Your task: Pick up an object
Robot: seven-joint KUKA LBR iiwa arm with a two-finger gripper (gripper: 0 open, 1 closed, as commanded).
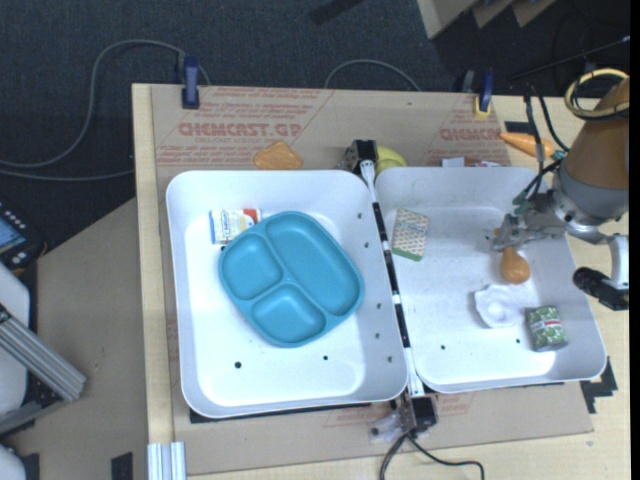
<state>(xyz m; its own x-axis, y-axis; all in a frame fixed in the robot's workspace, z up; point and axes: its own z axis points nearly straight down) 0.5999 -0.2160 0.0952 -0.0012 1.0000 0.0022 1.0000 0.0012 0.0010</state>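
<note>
In the right bin (450, 368) lie a small orange egg-shaped object (515, 265), a white crumpled object (495, 306), a green patterned block (546, 327) and a pale checked packet (409, 234). My gripper (517, 230) hangs at the bin's right side, just above the orange object and close to touching it. The grey arm with its orange band (600, 158) comes in from the right edge.
The left bin (200, 368) holds a blue divided plate (290, 277) and a small white carton (234, 223) at its upper left. An orange item (277, 155) and a yellow-green item (387, 158) lie on the board behind the bins. Cables run near the back right corner.
</note>
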